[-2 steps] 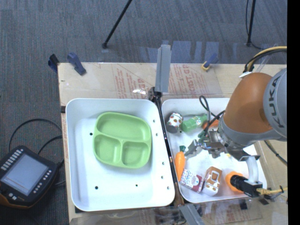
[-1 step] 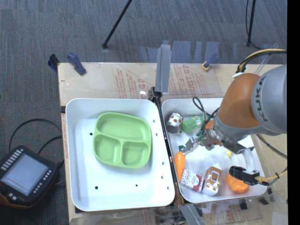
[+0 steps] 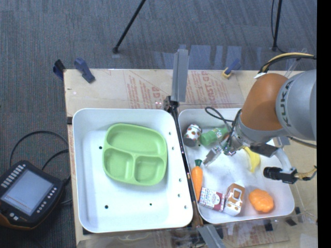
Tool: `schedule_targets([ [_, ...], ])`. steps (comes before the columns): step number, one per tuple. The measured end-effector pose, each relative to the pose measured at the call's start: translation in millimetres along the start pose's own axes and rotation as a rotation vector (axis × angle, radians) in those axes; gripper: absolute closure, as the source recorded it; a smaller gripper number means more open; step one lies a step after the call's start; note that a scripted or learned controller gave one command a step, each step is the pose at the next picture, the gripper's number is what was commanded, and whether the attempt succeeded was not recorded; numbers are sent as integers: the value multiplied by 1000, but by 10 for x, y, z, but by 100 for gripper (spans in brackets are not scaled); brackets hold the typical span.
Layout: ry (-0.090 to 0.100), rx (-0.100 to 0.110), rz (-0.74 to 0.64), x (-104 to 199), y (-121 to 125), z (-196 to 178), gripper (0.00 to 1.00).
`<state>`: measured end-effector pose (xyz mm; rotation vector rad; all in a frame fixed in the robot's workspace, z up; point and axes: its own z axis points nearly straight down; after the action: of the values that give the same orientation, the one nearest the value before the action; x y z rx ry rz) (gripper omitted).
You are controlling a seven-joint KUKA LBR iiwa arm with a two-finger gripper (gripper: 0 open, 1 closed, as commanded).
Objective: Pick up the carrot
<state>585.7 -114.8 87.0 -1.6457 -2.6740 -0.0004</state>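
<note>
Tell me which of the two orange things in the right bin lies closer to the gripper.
The carrot, the long one with a green top by the bin's left wall. The round orange lump lies farther from the gripper.

— What sits on the desk (image 3: 129,84)?
— Two white bins, touching: the left bin (image 3: 85,190) and the right bin (image 3: 287,203). At its far edge, a blue clamp (image 3: 84,70) left, another clamp (image 3: 231,67) right.

The arm (image 3: 279,107) covers part of the right bin (image 3: 289,200) and most of the banana (image 3: 253,159) just right of the gripper (image 3: 212,156).
</note>
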Motion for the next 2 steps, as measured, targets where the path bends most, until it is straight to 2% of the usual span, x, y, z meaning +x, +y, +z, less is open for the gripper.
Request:
schedule_targets([
  [1,0,1,23,725,286,-995,0],
  [2,-2,-2,-372,315,645,-1126,0],
])
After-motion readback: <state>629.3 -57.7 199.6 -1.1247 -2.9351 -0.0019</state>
